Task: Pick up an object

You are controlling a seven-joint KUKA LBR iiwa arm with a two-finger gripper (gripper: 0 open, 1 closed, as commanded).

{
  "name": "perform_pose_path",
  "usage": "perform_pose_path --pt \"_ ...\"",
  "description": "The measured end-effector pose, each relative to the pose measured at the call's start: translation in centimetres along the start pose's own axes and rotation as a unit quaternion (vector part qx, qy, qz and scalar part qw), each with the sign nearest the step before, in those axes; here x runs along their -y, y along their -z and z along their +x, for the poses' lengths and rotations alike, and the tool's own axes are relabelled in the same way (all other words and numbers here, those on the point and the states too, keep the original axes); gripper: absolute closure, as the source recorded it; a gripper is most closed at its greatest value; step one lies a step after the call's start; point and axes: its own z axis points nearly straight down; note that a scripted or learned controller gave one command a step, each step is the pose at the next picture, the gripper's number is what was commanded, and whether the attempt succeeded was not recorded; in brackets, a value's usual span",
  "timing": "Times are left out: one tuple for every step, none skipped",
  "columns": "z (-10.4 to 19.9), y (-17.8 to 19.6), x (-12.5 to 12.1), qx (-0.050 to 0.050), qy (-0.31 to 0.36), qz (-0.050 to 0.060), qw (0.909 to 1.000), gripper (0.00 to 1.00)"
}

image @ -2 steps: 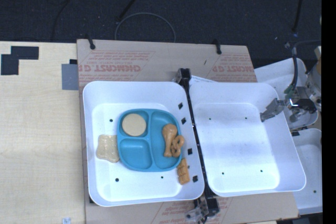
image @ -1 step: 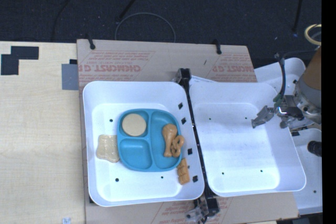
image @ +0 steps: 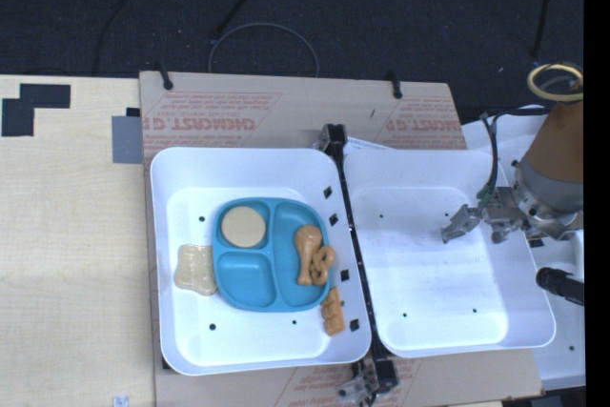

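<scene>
My gripper (image: 477, 230) hangs over the right side of the right bin (image: 419, 338), open, with nothing between its fingers. The objects all lie in the left bin (image: 181, 176). A blue divided plate (image: 250, 286) there holds a round tan disc (image: 242, 226) in its upper left section and a brown twisted piece (image: 313, 254) in its right section. A pale beige piece (image: 195, 269) rests on the bin floor against the plate's left edge. A small brown piece (image: 332, 311) lies by the plate's lower right corner, near the divider.
A black divider with clips (image: 345, 234) runs between the two bins. Both bins sit on a cardboard sheet (image: 286, 114) on the light wooden bench (image: 67, 253). The arm's grey body (image: 558, 157) stands over the right bin's right rim.
</scene>
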Motion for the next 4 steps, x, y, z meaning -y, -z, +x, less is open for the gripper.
perform_pose_path --pt "-0.1 -6.4 0.1 0.000 0.000 0.001 1.0000 0.00" --pt "-0.2 -5.0 0.0 0.001 -0.002 -0.001 1.0000 1.00" --pt "-0.7 -0.7 -0.2 0.002 -0.002 -0.004 1.0000 1.00" --pt "0.1 4.3 0.4 0.002 0.001 -0.004 1.0000 1.00"
